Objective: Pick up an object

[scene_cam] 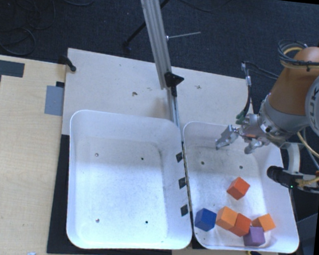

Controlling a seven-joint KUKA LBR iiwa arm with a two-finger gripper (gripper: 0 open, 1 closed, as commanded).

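So far nothing has been lifted. The gripper (pixel 238 140) hangs over the far part of the right bin (pixel 203 136), its two fingers spread apart with only air between them, as best the slanted view allows. All the candidate objects lie on the bin floor, nearer the camera than the gripper: a red-orange cube (pixel 238 188) sits alone in the middle, well apart from the rest, and along the near edge a blue cube (pixel 205 219), an orange cube (pixel 227 217), a red cube (pixel 242 224), a purple cube (pixel 254 237) and a small orange cube (pixel 264 222) crowd together, several touching. The lone red-orange cube looks the easiest pick, being the closest to the fingers and free on all sides. What is left is the whole job: travel toward the near side, descend, close, lift. The left bin (pixel 79 121) plays no part yet.

On the grey arm (pixel 318 100), part of a dark lettered logo shows at the right edge, too cropped to read surely.
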